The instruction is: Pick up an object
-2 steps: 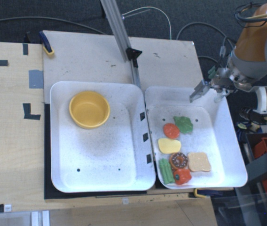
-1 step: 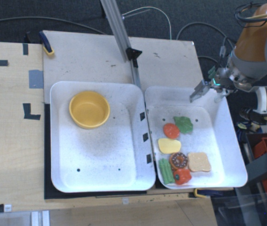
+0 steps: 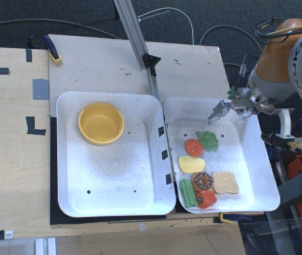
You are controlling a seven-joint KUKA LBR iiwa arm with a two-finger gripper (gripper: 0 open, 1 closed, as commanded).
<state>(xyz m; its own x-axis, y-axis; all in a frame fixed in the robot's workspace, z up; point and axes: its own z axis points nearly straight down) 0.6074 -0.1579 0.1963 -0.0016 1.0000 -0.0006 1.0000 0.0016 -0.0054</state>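
In the camera view, you are looking down on two white bins lying side by side. The left bin (image 3: 68, 158) is carrying a yellow bowl (image 3: 101, 122) in its upper left part, well apart from everything else. The right bin (image 3: 257, 169) is holding a cluster of toy food in its lower middle: a green leafy piece (image 3: 208, 140) touching a red tomato-like piece (image 3: 193, 147), a yellow piece (image 3: 192, 164) just below them, then a chocolate donut (image 3: 202, 181), a slice of toast (image 3: 225, 183), a green pod-like piece (image 3: 187, 192) and a red pepper-like piece (image 3: 206, 198) near the bin's bottom edge. A slanted metal pole (image 3: 135, 31) is running down from the top of the frame to the gap between the bins.

The gripper (image 3: 217, 113) is hanging over the upper part of the right bin, with the grey and orange arm (image 3: 278, 57) reaching in from the right of the frame. You cannot tell how its fingers are standing, and nothing is showing between them. The nearest food, the green leafy piece, is lying below and slightly left of the gripper, near but apart.

The upper strip of the right bin is giving you bare white floor around the gripper, while the food is crowding the lower half, pieces touching one another close to the left wall and bottom rim.
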